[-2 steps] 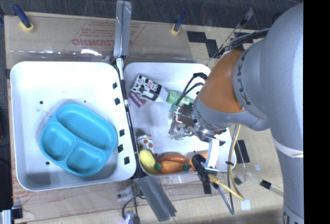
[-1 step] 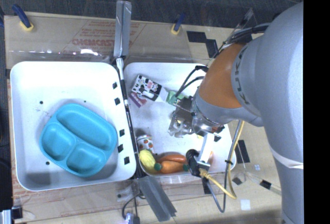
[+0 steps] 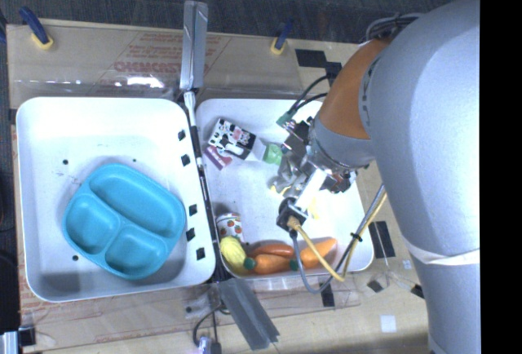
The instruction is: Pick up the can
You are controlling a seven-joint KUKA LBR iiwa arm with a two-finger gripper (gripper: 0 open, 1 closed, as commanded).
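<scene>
We see the can (image 3: 231, 225) beside the left wall of the right bin (image 3: 251, 196), apart from the jaws; their state we cannot tell.

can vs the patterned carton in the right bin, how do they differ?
Shape: the can is round; the patterned carton is a flat box.
Pose: the can seems to stand upright; the carton lies flat, askew.
Place: the can sits at the near left by the yellow food item; the carton lies toward the far left.
Shared: both are in the right bin, left of the pincer.
</scene>
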